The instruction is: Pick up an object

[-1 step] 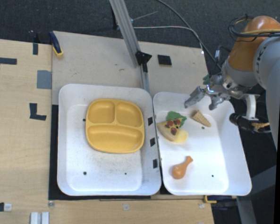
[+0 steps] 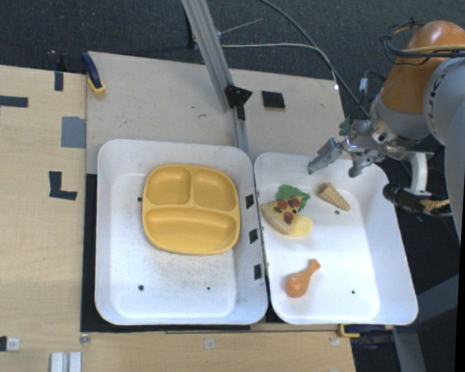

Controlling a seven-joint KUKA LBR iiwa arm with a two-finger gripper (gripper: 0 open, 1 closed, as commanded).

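The right white bin holds three toy foods. A pizza slice with green and red toppings lies near its left wall. A small tan wedge sits toward the back. An orange chicken drumstick lies nearer the front. My gripper hangs over the bin's back edge, a little above and behind the tan wedge. Its two fingers are spread apart with nothing between them.
The left white bin holds a yellow divided plate. A slanted metal post rises from behind the bins. Black clips sit along the seam between the bins. The arm enters from the upper right.
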